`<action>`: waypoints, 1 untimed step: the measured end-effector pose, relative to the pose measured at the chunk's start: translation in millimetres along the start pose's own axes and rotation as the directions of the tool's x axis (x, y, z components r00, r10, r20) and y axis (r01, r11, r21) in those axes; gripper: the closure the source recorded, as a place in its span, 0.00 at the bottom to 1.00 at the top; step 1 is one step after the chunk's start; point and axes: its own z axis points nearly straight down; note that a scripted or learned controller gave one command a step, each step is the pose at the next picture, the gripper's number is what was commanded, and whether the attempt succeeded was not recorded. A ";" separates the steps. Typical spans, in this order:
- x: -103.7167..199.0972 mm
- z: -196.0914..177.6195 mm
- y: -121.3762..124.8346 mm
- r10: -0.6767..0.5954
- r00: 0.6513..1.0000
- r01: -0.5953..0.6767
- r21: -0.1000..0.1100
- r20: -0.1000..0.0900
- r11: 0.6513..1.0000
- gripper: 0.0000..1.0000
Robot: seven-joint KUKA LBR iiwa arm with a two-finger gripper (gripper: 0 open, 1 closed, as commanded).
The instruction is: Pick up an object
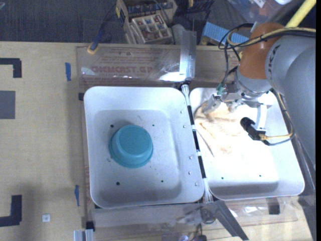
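A teal bowl (pixel 131 145) lies upside down in the middle of the left bin (pixel 100 102). My gripper (pixel 219 96) is low over the far left corner of the right bin (pixel 251 179), well to the right of the bowl. The grey wrist with its orange band (pixel 258 44) hides most of the gripper. Pale tan marks (pixel 216 127) spread over the bin floor just under and in front of the gripper; whether they are an object or stains is unclear.
A ridge (pixel 193 134) divides the two bins. A black cable end (pixel 249 126) hangs beside the wrist over the right bin. A clear plastic sheet (pixel 133 67) lies behind the left bin, with boxes and clutter beyond.
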 end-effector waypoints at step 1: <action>44.2 -98.2 3.5 -0.215 0.977 0.215 0.000 -0.001 0.977 0.00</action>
